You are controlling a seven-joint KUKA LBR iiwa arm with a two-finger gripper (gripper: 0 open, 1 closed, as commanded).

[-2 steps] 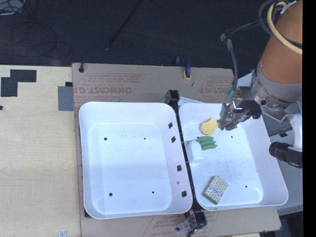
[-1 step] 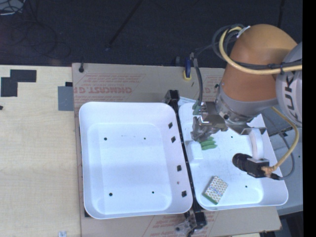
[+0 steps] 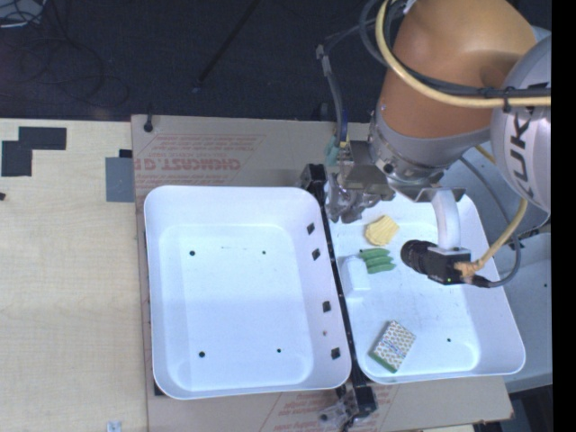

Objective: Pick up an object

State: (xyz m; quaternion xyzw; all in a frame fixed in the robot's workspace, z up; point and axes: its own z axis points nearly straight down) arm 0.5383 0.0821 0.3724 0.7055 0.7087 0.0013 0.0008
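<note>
Right now the gripper [image 3: 346, 207] hangs low over the far-left corner of the right bin [image 3: 490, 354]; whether it is spread or closed I cannot tell. Nearest is the yellow ridged piece [image 3: 382, 230], just toward the bin's middle, with the green pods [image 3: 377, 259] beyond it, lying crosswise.

Red print is seen on the cardboard sheet [image 3: 225, 156] under the bins, to the left of the gripper [image 3: 346, 207]; it appears upside down and is not fully legible. Further red print on the same sheet, below the gripper at the near edge, cannot be read. Dark letters "UK" are seen on the grey arm [image 3: 531, 138], to the right of the gripper.
</note>
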